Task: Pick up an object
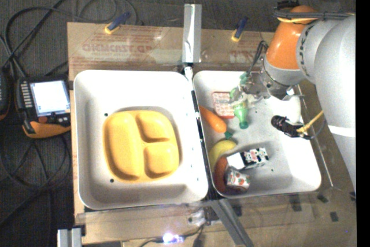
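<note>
My gripper point(250, 87) hangs over the back of the right bin point(289, 173), reaching in from the right. Directly beneath and in front of it lies a green bottle point(241, 111), its top end at the gripper; whether they touch I cannot tell. Left of the bottle sits a red and white packet point(221, 104), and an orange carrot point(213, 120) lies beside that. Toward the front left corner are a yellow fruit point(220, 150), a red and white carton point(236, 180) and a small black and white carton point(252, 158).
The left bin point(92, 89) holds a yellow divided plate point(141, 143). A metal post point(191, 32) stands behind the wall between the bins. The right half of the right bin's floor is bare. A handheld screen point(47, 98) lies left of the bench.
</note>
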Robot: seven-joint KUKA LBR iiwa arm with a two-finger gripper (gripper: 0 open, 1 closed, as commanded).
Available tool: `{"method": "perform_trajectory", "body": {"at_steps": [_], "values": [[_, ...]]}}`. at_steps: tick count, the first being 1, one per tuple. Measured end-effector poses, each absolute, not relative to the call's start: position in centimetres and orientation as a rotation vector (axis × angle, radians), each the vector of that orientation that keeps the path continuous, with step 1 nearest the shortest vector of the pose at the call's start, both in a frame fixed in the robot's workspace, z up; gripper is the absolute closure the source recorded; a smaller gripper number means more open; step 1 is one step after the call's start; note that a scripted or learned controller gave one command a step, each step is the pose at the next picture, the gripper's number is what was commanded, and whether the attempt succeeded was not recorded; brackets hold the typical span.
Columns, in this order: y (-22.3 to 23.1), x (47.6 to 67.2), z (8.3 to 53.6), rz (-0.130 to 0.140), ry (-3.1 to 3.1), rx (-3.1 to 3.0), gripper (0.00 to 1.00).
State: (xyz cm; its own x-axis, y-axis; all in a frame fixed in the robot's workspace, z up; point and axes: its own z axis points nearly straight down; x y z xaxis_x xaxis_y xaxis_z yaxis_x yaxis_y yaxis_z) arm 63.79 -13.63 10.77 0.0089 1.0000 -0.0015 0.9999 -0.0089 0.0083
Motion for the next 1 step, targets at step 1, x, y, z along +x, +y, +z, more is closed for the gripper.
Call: {"method": "perform_trajectory", "body": {"at_steps": [1], "values": [[-8.62,66.81,21.59,-0.013,1.968,2.45,1.0]]}}
